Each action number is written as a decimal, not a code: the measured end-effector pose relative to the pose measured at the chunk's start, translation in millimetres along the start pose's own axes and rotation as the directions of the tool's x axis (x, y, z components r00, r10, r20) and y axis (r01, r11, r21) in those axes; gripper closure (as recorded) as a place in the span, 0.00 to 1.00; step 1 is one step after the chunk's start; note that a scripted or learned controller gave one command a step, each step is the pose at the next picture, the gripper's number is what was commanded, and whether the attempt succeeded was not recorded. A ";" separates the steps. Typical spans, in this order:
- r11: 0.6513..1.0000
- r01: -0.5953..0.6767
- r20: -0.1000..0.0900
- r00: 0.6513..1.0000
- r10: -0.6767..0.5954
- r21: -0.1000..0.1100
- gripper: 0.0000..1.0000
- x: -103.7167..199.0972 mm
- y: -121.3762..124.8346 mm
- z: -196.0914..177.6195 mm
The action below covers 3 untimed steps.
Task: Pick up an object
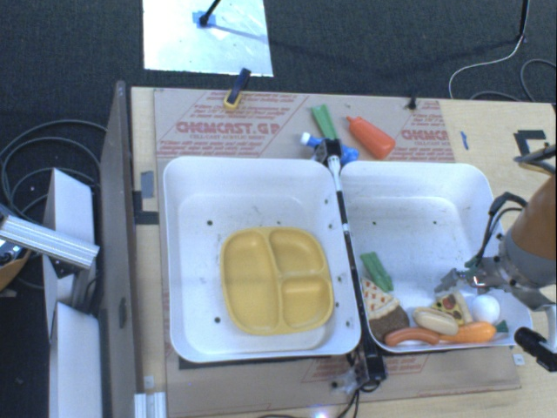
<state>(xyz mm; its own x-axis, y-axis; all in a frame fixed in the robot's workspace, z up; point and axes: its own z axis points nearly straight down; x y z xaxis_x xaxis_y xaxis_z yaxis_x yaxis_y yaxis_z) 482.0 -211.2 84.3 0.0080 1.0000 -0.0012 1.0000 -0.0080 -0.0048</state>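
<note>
Right bin (418,185), near corner: hot dog (438,320), carrot (444,335), white egg (485,307), pizza slice (377,300), piled together (candidate picks). Gripper (470,277) just above them, probably poised to descend; finger state cannot be told. Left bin (252,177): yellow tray (277,279).

Two white bins, left (187,233) and right (418,185), look like smooth, slightly glossy plastic. A yellow divided tray (277,279) has a matt plastic sheen. Toy food (435,319) at the right bin's 6 o'clock looks like smooth moulded plastic. The counter (261,124) is brown printed cardboard, matt. The floor (70,24) is dark, rough carpet.
</note>
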 end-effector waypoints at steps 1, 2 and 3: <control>1.000 0.017 -0.001 1.000 -0.017 -0.013 0.00 29.1 80.8 -1.4; 1.000 0.004 -0.001 1.000 -0.004 -0.002 0.00 8.9 10.0 0.0; 1.000 0.018 0.001 1.000 -0.018 -0.016 0.00 23.8 126.0 -2.4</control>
<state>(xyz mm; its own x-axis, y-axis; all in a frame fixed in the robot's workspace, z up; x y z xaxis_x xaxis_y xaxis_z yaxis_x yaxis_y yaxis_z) 608.2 -188.4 86.1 -0.0099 0.9999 -0.0017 0.9999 0.0100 0.0115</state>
